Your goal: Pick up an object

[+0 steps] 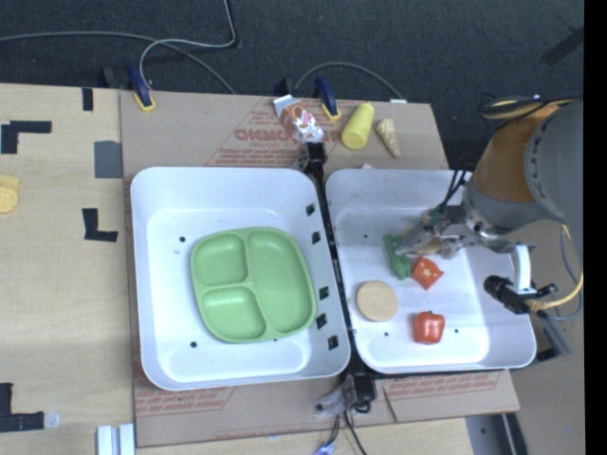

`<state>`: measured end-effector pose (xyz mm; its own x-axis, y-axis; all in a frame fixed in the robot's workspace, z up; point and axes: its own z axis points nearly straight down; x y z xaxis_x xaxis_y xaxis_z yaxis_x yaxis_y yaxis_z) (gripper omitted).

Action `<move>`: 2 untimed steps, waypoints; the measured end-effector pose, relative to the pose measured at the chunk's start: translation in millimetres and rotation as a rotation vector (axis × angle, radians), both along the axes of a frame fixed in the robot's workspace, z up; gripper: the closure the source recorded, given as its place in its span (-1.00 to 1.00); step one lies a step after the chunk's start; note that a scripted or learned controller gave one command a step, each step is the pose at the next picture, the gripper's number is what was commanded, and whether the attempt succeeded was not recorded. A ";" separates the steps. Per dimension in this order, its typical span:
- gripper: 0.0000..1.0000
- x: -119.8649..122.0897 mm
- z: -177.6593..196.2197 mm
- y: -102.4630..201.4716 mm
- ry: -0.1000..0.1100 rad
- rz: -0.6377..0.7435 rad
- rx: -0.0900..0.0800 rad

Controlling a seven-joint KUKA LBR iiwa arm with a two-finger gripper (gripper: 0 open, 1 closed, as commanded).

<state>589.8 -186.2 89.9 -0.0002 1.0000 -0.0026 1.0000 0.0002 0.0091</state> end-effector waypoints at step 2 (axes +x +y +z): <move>1.00 44.3 11.6 28.9 -0.005 0.003 0.000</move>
